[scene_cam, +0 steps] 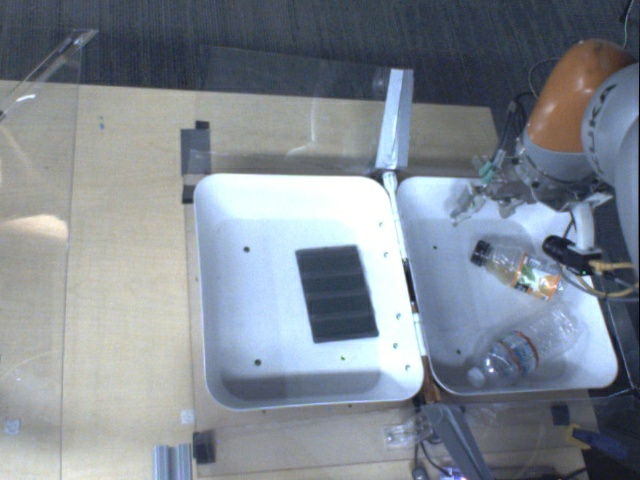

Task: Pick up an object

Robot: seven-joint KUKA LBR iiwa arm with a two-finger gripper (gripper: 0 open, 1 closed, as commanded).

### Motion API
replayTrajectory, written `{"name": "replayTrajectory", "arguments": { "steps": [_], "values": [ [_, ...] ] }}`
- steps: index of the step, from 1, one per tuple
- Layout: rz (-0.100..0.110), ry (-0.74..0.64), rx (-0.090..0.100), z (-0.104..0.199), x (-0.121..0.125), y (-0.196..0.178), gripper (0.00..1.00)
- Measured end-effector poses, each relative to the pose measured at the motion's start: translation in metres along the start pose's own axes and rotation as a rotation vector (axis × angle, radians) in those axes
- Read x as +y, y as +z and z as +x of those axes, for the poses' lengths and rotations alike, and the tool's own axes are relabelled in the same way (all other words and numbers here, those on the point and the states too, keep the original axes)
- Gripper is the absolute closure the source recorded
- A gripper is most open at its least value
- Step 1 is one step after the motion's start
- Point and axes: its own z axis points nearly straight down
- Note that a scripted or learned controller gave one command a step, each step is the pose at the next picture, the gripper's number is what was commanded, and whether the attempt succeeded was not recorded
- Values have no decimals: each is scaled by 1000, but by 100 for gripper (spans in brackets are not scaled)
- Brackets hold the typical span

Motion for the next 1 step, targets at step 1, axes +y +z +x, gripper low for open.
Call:
{"name": "replayTrajectory", "arguments": {
  "steps": [1],
  "values": [
    [-2,-54,-1,-31,-44,46,0]
  ]
}}
